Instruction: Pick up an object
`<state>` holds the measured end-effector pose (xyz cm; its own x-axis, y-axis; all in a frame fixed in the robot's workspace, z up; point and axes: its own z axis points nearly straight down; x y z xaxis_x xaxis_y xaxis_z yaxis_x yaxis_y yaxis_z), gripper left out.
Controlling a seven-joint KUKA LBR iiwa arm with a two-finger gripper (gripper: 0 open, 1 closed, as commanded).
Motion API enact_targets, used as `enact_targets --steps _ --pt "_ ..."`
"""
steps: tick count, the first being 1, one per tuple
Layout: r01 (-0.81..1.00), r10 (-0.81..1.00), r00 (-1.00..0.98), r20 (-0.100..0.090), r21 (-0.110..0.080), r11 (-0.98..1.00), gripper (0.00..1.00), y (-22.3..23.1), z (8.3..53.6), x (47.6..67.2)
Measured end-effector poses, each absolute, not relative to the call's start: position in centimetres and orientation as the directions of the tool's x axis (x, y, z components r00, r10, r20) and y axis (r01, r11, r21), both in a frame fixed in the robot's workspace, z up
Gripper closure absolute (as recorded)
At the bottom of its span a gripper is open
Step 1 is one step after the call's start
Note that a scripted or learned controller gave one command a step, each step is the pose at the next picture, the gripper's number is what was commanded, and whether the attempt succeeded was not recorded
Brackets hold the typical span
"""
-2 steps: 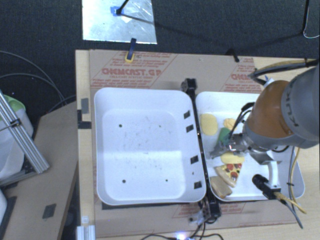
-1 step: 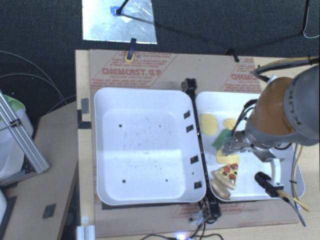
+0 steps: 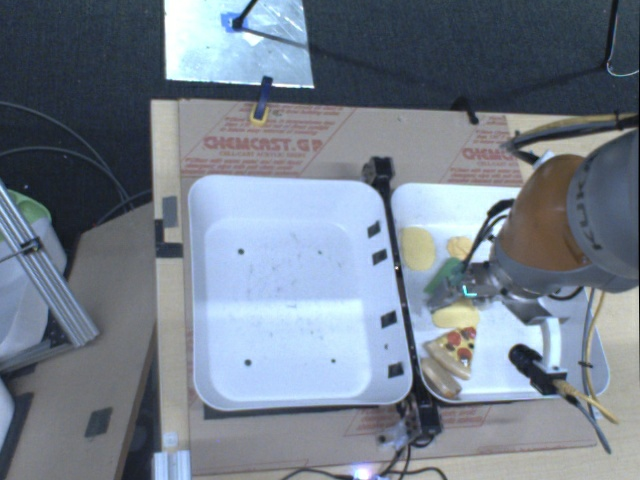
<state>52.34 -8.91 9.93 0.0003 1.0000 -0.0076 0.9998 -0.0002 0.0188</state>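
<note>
Apparently I am working through the approach step of the pick. My gripper [image 3: 460,290] is hanging low inside the right bin [image 3: 450,203], in the lower right part of the frame, with the orange band [image 3: 540,218] of my wrist looming above and to the right of it. From this slant I cannot tell whether the gripper is standing wide or narrow, nor whether it is closing on anything, so I am judging the pick as not yet made.

The likeliest target is the green piece [image 3: 440,280], which is lying just left of the gripper, either touching it or very nearly so; I cannot tell which. Just below the gripper a yellow lump [image 3: 455,316] is resting, and below that again a toy pizza slice [image 3: 455,353] is sitting against the bin's lower left corner. Up and to the left a pale yellow oval [image 3: 418,248] is lying near the bin's left wall, with a small yellow piece [image 3: 459,246] beside it, right above the gripper. The left bin [image 3: 290,298] is filling the middle of the frame.

As I am reading it, the next move is calling for a small shift left to centre on the green piece, a firm closing and then a straight lift. The things are crowding each other, so I am risking a nudge to the yellow lump or a grip on an edge alone.
</note>
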Motion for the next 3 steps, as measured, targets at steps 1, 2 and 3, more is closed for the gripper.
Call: enact_targets --steps 1,2,3 --pt "1.0 1.0 -0.001 -0.008 0.022 0.001 1.0 -8.9 11.0 52.5" --pt "1.0 1.0 -0.001 -0.007 0.022 0.001 0.0 -8.9 11.0 52.4" --pt "1.0 1.0 -0.005 0.001 0.002 0.005 0.0 -9.3 8.3 54.5"
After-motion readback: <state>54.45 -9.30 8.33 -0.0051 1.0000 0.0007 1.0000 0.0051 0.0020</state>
